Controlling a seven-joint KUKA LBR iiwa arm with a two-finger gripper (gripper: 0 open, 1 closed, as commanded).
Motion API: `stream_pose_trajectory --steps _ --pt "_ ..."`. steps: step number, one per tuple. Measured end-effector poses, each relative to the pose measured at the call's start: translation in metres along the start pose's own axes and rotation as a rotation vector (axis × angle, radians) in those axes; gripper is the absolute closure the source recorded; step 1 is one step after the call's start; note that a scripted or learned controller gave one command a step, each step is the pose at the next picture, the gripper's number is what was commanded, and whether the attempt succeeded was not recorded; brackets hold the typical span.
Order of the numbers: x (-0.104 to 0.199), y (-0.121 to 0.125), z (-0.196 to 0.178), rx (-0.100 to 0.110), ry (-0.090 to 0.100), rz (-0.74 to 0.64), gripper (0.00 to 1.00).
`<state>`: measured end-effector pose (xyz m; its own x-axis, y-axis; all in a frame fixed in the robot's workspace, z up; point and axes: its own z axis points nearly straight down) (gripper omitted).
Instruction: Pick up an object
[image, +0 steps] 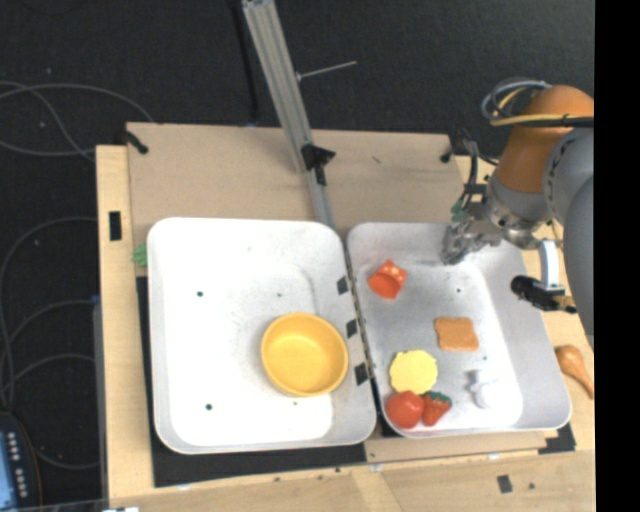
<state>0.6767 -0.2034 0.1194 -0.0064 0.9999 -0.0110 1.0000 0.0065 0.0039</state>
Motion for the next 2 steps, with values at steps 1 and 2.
stream_pose_trajectory --steps 1,2 --pt "-0.003 0.003 -0.066 -0.005 0.010 0.004 1.00" --pt "-0.003 0.006 -0.127 0.001 0.011 0.002 1.00"
